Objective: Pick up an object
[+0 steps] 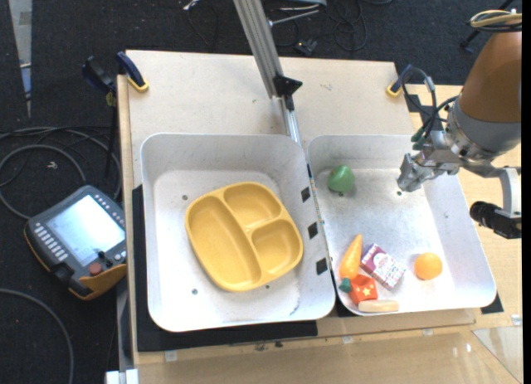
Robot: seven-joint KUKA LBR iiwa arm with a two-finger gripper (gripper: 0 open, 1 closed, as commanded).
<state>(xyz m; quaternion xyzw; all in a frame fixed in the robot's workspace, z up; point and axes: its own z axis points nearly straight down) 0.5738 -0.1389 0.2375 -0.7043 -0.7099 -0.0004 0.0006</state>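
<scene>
My gripper point(409, 178) hangs over the far right part of the right bin point(465, 208), with nothing visible between its fingers. A green toy fruit point(341, 179) lies to its left, near the bin's far left corner. At the bin's near side lie an orange carrot point(352, 255), a red strawberry-like toy point(363, 289), a small pink and white carton point(382, 267), an orange ball point(428, 266) and a pale stick-shaped piece point(377, 307).
The left bin point(162, 208) holds a yellow divided plate point(243, 234). A slanted metal pole point(259, 30) rises from between the bins. A teach pendant point(76, 241) lies on the floor to the left. Clamps sit at the bench's far corners.
</scene>
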